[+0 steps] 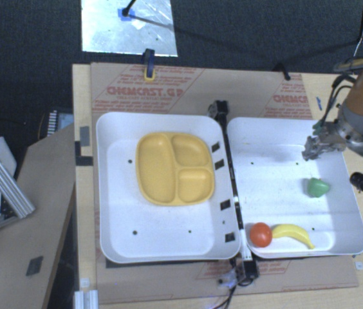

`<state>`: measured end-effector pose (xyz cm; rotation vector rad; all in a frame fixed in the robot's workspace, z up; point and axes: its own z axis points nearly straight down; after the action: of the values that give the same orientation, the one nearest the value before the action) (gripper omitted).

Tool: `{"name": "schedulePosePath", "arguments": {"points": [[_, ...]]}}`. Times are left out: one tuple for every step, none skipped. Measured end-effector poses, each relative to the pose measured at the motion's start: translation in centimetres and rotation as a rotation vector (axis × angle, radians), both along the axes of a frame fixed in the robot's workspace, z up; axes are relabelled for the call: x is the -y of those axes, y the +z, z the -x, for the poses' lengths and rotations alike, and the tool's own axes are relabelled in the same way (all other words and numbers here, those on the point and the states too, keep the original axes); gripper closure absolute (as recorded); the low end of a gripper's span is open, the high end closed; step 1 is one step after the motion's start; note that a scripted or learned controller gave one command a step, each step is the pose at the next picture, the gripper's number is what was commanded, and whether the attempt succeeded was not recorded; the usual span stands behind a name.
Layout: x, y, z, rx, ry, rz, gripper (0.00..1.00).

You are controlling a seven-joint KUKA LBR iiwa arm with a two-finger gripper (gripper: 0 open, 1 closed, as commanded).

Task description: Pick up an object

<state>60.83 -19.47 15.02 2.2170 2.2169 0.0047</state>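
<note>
Approach step — claw (pixel 311 148), finger state impossible to tell, poised at right of frame above green object (pixel 318 187) in right bin (pixel 278 140); next move likely calls for descent onto it.

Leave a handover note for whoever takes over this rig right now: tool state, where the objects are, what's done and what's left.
Tool: over the right bin, near its far right side, nothing seen between its parts; whether it is open or shut cannot be told.
Objects, all in the right bin: green object just below the tool, apart from it; yellow banana and red-orange tomato at the near edge, close together.
Left bin: holds a yellow divided tray.
Done: no pick yet.
Left: pick up one object; the green one looks nearest.
</note>
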Motion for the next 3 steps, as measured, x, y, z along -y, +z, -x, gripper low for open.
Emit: {"name": "schedulePosePath", "arguments": {"points": [[0.7,6.3,-0.5,0.002,0.004,0.001,1.0],[0.8,9.3,-0.7,0.0,0.005,0.0,1.0],[-4.6,9.4,-2.4,-0.002,0.01,-0.003,1.0]]}}
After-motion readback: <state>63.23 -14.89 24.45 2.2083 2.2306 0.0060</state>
